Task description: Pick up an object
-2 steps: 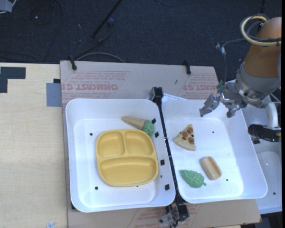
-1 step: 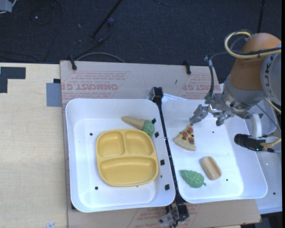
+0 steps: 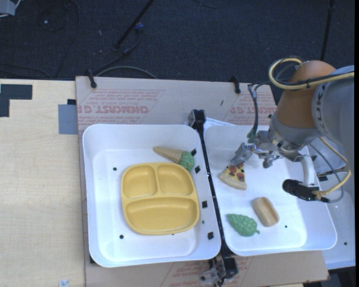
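Over the right white plastic bin [image 3: 323, 232], the end effector [image 3: 255, 153] hangs spread, holding nothing; the triangular toy pizza slice [image 3: 234, 177] lies just below-left, tip toward it.

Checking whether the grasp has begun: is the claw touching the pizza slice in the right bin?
Cannot tell. In the camera view the claw hangs just above the pizza slice; the slanted angle hides any contact or gap.

KUKA arm [image 3: 323, 109], grey w/ orange band above the wrist, reaches in from the right, wrist angled down-left. Gripper [image 3: 255, 155] hangs low, two fingers [image 3: 240, 155] spread apart, nothing seen btwn them.
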Motion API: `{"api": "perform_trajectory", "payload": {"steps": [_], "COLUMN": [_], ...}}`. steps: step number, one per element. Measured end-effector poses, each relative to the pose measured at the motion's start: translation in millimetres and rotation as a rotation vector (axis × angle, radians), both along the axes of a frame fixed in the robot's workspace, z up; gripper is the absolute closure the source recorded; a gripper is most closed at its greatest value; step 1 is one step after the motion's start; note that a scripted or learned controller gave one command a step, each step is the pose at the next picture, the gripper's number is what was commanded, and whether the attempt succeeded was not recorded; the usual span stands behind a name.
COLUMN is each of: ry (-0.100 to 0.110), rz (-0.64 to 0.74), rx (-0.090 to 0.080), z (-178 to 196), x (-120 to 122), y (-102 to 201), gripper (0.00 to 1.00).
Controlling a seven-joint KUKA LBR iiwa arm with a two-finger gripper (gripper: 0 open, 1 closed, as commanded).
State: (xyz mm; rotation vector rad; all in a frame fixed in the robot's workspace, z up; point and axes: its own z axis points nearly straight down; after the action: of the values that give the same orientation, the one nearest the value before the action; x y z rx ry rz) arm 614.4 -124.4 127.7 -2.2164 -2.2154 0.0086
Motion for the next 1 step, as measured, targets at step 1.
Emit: {"api": "perform_trajectory", "payload": {"steps": [1], "ry": [-0.012], "rz": [-0.001], "rx": [-0.001], "z": [-38.8], "x": [1.7], "y": [0.6], "gripper": [0.00]}}
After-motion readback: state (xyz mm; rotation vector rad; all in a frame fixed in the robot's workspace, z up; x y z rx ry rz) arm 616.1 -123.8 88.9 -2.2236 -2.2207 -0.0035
